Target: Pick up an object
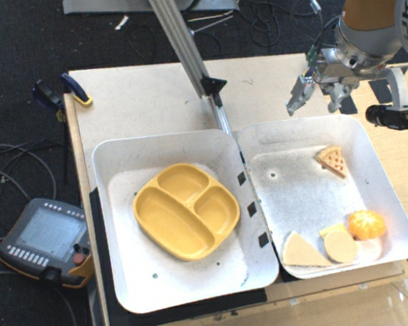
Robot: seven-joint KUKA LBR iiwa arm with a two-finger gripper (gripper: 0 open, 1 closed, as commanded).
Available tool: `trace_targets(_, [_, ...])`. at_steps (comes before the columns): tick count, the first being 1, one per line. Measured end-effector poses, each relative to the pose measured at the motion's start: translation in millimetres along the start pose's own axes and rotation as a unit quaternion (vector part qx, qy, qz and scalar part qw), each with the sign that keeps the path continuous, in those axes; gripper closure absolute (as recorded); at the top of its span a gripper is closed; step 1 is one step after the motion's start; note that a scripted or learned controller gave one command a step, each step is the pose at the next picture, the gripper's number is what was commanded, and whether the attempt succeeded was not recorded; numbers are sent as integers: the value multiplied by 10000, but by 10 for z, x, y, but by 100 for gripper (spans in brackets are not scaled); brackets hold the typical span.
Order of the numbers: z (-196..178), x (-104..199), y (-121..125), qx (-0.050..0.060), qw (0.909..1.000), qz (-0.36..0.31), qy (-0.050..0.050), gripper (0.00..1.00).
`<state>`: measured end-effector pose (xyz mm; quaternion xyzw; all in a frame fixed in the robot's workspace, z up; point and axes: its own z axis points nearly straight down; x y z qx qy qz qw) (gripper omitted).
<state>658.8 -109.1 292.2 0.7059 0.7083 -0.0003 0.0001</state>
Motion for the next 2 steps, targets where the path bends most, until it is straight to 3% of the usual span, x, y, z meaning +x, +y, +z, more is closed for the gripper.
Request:
trace_targets(1, [0, 0, 0, 1, 10000, -1, -1, 0])
trace_targets(2, [514, 26, 96, 19, 10000, -2, -1, 0])
